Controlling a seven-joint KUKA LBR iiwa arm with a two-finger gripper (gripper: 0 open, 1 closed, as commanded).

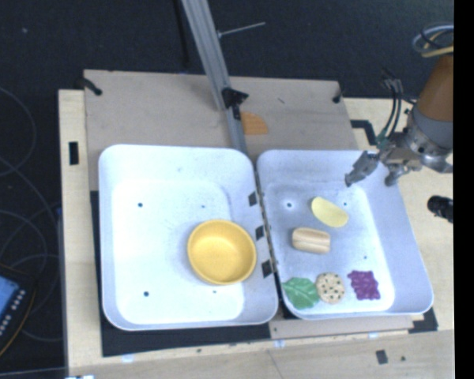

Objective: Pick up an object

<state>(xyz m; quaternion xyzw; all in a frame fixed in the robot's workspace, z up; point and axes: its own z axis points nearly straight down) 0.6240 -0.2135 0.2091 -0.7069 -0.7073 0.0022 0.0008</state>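
Yellow, a flat chip-like piece lies in the right bin, just left of and nearer than the tool, which hangs empty, prongs spread, over the far right rim. A bread roll lies nearer still.

I see both white bins as smooth, faintly glossy plastic; the yellow bowl looks matt, the bench possibly bare wood.

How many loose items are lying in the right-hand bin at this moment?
5. Yellow slice uppermost, bread roll just below it; along the near edge, green leaf, cookie and purple grapes. None looks hidden.
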